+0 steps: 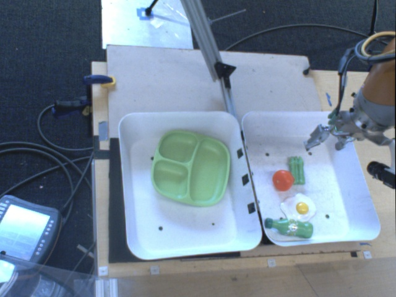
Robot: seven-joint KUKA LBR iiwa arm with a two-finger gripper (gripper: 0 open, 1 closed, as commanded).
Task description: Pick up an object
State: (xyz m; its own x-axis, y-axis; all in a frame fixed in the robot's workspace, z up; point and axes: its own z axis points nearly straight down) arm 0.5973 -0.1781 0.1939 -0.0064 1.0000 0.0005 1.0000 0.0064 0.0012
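Your claw [322,138], fingers apart and holding nothing, hovers up-right of the green bean pod [297,169], whose long axis runs near-far.

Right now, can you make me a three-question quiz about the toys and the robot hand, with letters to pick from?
1. Where is the green divided plate?
A. left bin
B. right bin
C. on the floor

2. How many toys lie in the right bin?
A. one
B. four
C. seven

3. What is the gripper holding?
A. the tomato
B. the bottle
C. nothing

Answers: 1 A, it sits alone there. 2 B: red tomato, green beans, fried egg, green bottle. 3 C, it hovers above the bin's far side, fingers open.
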